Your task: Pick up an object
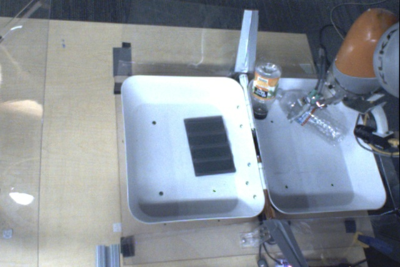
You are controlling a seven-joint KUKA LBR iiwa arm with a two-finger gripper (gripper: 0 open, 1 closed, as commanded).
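I see a light wooden bench point(62, 153) with dark carpet behind it. Two shallow white bins sit side by side on it.

The left bin point(144, 197) has one thing in it: a flat black ridged pad point(209, 146) near the middle. Its long way runs from the far side toward me, leaning a little to the right.

The right bin point(325, 197) has a small bottle point(264, 89) with a yellow label and a pale cap. It stands up straight in the far left corner, right by the wall between the bins. Next to it lies a clear crinkly plastic wrapper point(319, 117) with something red inside. It is long and runs from the far left down to the near right. I can't make out what is in it.

The arm point(369, 50) comes in from the right, and part of it is cut off at the edge. The gripper point(314, 99) is down at the far end of the wrapper. It looks small and blurry, so I cannot tell if it is wide, narrow, or holding anything.
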